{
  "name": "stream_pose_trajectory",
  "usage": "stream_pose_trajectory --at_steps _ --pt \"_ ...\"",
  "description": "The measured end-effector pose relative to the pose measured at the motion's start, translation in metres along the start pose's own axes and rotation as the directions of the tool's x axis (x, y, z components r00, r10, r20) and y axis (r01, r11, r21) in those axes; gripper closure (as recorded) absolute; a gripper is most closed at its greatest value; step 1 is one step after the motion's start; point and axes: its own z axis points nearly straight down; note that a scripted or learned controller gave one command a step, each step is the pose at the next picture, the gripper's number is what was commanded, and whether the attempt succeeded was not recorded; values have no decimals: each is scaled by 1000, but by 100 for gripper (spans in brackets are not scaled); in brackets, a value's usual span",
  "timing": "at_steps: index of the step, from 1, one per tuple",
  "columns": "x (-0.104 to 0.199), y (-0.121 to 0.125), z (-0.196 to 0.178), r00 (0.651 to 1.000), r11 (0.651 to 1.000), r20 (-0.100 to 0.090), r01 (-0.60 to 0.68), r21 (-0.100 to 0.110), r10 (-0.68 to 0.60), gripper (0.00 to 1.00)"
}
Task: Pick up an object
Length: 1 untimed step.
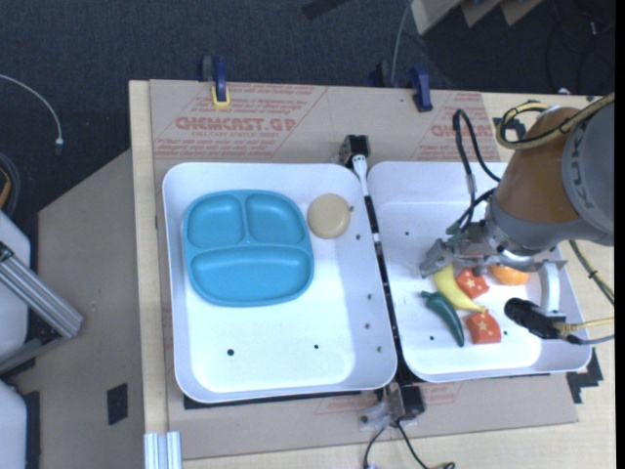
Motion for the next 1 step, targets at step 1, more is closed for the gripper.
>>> stream_pose_trajectory --at_steps 1 --pt "-1 2 -14 1000 1000 3 0 -8 0 100"
